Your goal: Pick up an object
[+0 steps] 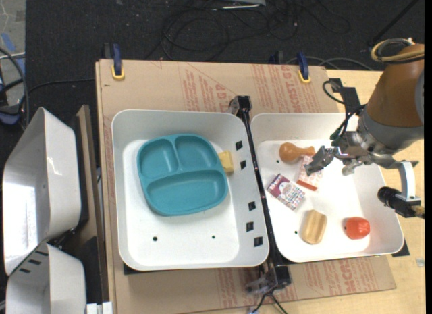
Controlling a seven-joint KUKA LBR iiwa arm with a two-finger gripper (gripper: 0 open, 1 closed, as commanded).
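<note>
Two white bins (128,191) sit on tan board (202,86) (red print across it). The divided plate (181,174) is teal; nearby a pale yellow block (227,162), an orange-brown pear shape (295,151), a red ball (356,227).

The arm (398,107) is a rounded grey casing with a broad orange band above the wrist, black cables running alongside, ending in a dark metal two-finger gripper (320,161).
</note>
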